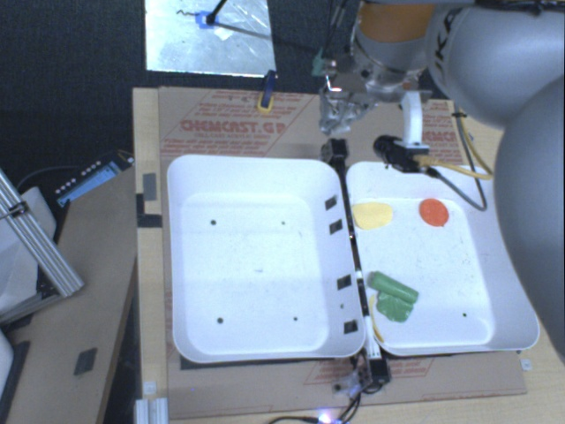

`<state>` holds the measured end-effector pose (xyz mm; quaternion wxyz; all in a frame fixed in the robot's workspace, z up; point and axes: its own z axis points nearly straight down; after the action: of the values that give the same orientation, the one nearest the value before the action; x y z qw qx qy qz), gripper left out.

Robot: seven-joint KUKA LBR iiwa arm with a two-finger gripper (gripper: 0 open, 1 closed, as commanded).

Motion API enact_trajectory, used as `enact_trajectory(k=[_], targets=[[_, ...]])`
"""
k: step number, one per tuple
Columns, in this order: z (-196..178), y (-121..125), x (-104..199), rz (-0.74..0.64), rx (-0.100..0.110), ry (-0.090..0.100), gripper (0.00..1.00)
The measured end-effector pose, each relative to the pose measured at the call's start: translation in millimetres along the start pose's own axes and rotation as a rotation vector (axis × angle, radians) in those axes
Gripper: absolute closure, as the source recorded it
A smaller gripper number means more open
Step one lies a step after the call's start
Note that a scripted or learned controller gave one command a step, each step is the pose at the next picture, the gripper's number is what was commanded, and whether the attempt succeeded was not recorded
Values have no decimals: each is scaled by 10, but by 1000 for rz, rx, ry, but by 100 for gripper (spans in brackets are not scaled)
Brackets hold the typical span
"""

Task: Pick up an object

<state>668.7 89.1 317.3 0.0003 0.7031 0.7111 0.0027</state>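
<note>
gripper (335, 131) hangs at 12 o'clock, can't tell its state; green piece (392, 291) at 5 o'clock looks light, probably rigid; pinch across its narrow width

Grey arm (503, 87) cut off by the top and right edges, covering the far right corner and right rim of the right bin (441, 338). Gripper (335, 131) small and blurred above the far end of the seam between the bins; finger state unreadable. Green object (391, 291) near the seam, well below the gripper, too indistinct to name. Red print on the cardboard (231, 124) left of the gripper, partly legible only.
</note>
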Motion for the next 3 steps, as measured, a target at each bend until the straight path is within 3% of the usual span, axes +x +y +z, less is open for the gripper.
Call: enact_trajectory(k=[1, 2, 3], targets=[[32, -235, 677, 0, 3, 0, 100], [470, -433, 1405, 0, 7, -1, 100], [-298, -386, 1335, 6, -4, 0, 100]])
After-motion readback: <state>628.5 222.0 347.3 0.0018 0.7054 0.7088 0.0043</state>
